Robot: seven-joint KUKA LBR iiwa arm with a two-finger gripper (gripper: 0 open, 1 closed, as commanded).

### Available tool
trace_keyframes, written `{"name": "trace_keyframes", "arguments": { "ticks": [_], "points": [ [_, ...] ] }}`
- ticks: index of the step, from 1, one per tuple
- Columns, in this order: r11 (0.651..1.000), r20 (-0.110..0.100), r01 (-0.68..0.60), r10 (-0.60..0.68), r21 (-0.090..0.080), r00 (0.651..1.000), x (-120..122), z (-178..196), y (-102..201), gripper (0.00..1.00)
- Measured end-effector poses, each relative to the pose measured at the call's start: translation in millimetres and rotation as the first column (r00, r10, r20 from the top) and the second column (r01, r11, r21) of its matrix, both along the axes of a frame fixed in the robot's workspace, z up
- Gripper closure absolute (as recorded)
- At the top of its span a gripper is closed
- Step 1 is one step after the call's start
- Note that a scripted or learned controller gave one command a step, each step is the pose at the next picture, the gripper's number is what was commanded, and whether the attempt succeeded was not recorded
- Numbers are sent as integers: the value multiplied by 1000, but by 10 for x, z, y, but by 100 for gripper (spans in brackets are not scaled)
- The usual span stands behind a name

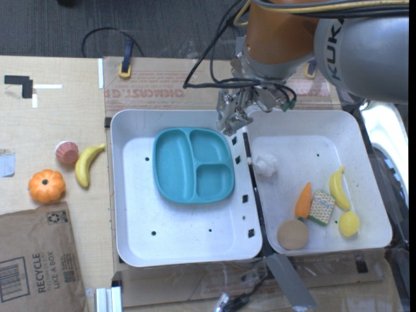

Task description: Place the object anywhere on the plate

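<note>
One arm reaches in — end effector point(235, 117) (grip state unclear) hanging above the plate's point(193, 166) far edge.

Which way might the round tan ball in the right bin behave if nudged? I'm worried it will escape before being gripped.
The tan ball looks round and smooth, so it would probably roll at a push. It lies near the right bin front wall, which might stop it. The carrot stands close behind it and could get knocked.
</note>
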State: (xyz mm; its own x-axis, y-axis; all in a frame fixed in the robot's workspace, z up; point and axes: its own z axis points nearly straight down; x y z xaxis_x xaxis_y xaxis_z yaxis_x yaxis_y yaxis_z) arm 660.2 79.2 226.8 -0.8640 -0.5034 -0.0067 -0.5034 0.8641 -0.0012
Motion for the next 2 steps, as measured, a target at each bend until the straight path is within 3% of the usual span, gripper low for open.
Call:
{"name": "trace_keyframes", "arguments": {
  "ticks": [1,2],
  "points": [
    [989,-3,-148,148,-1,989,-4,-254,-387,100],
    [890,0,-456,456,-1,890,-2,-136,167,100]
  ]
}}
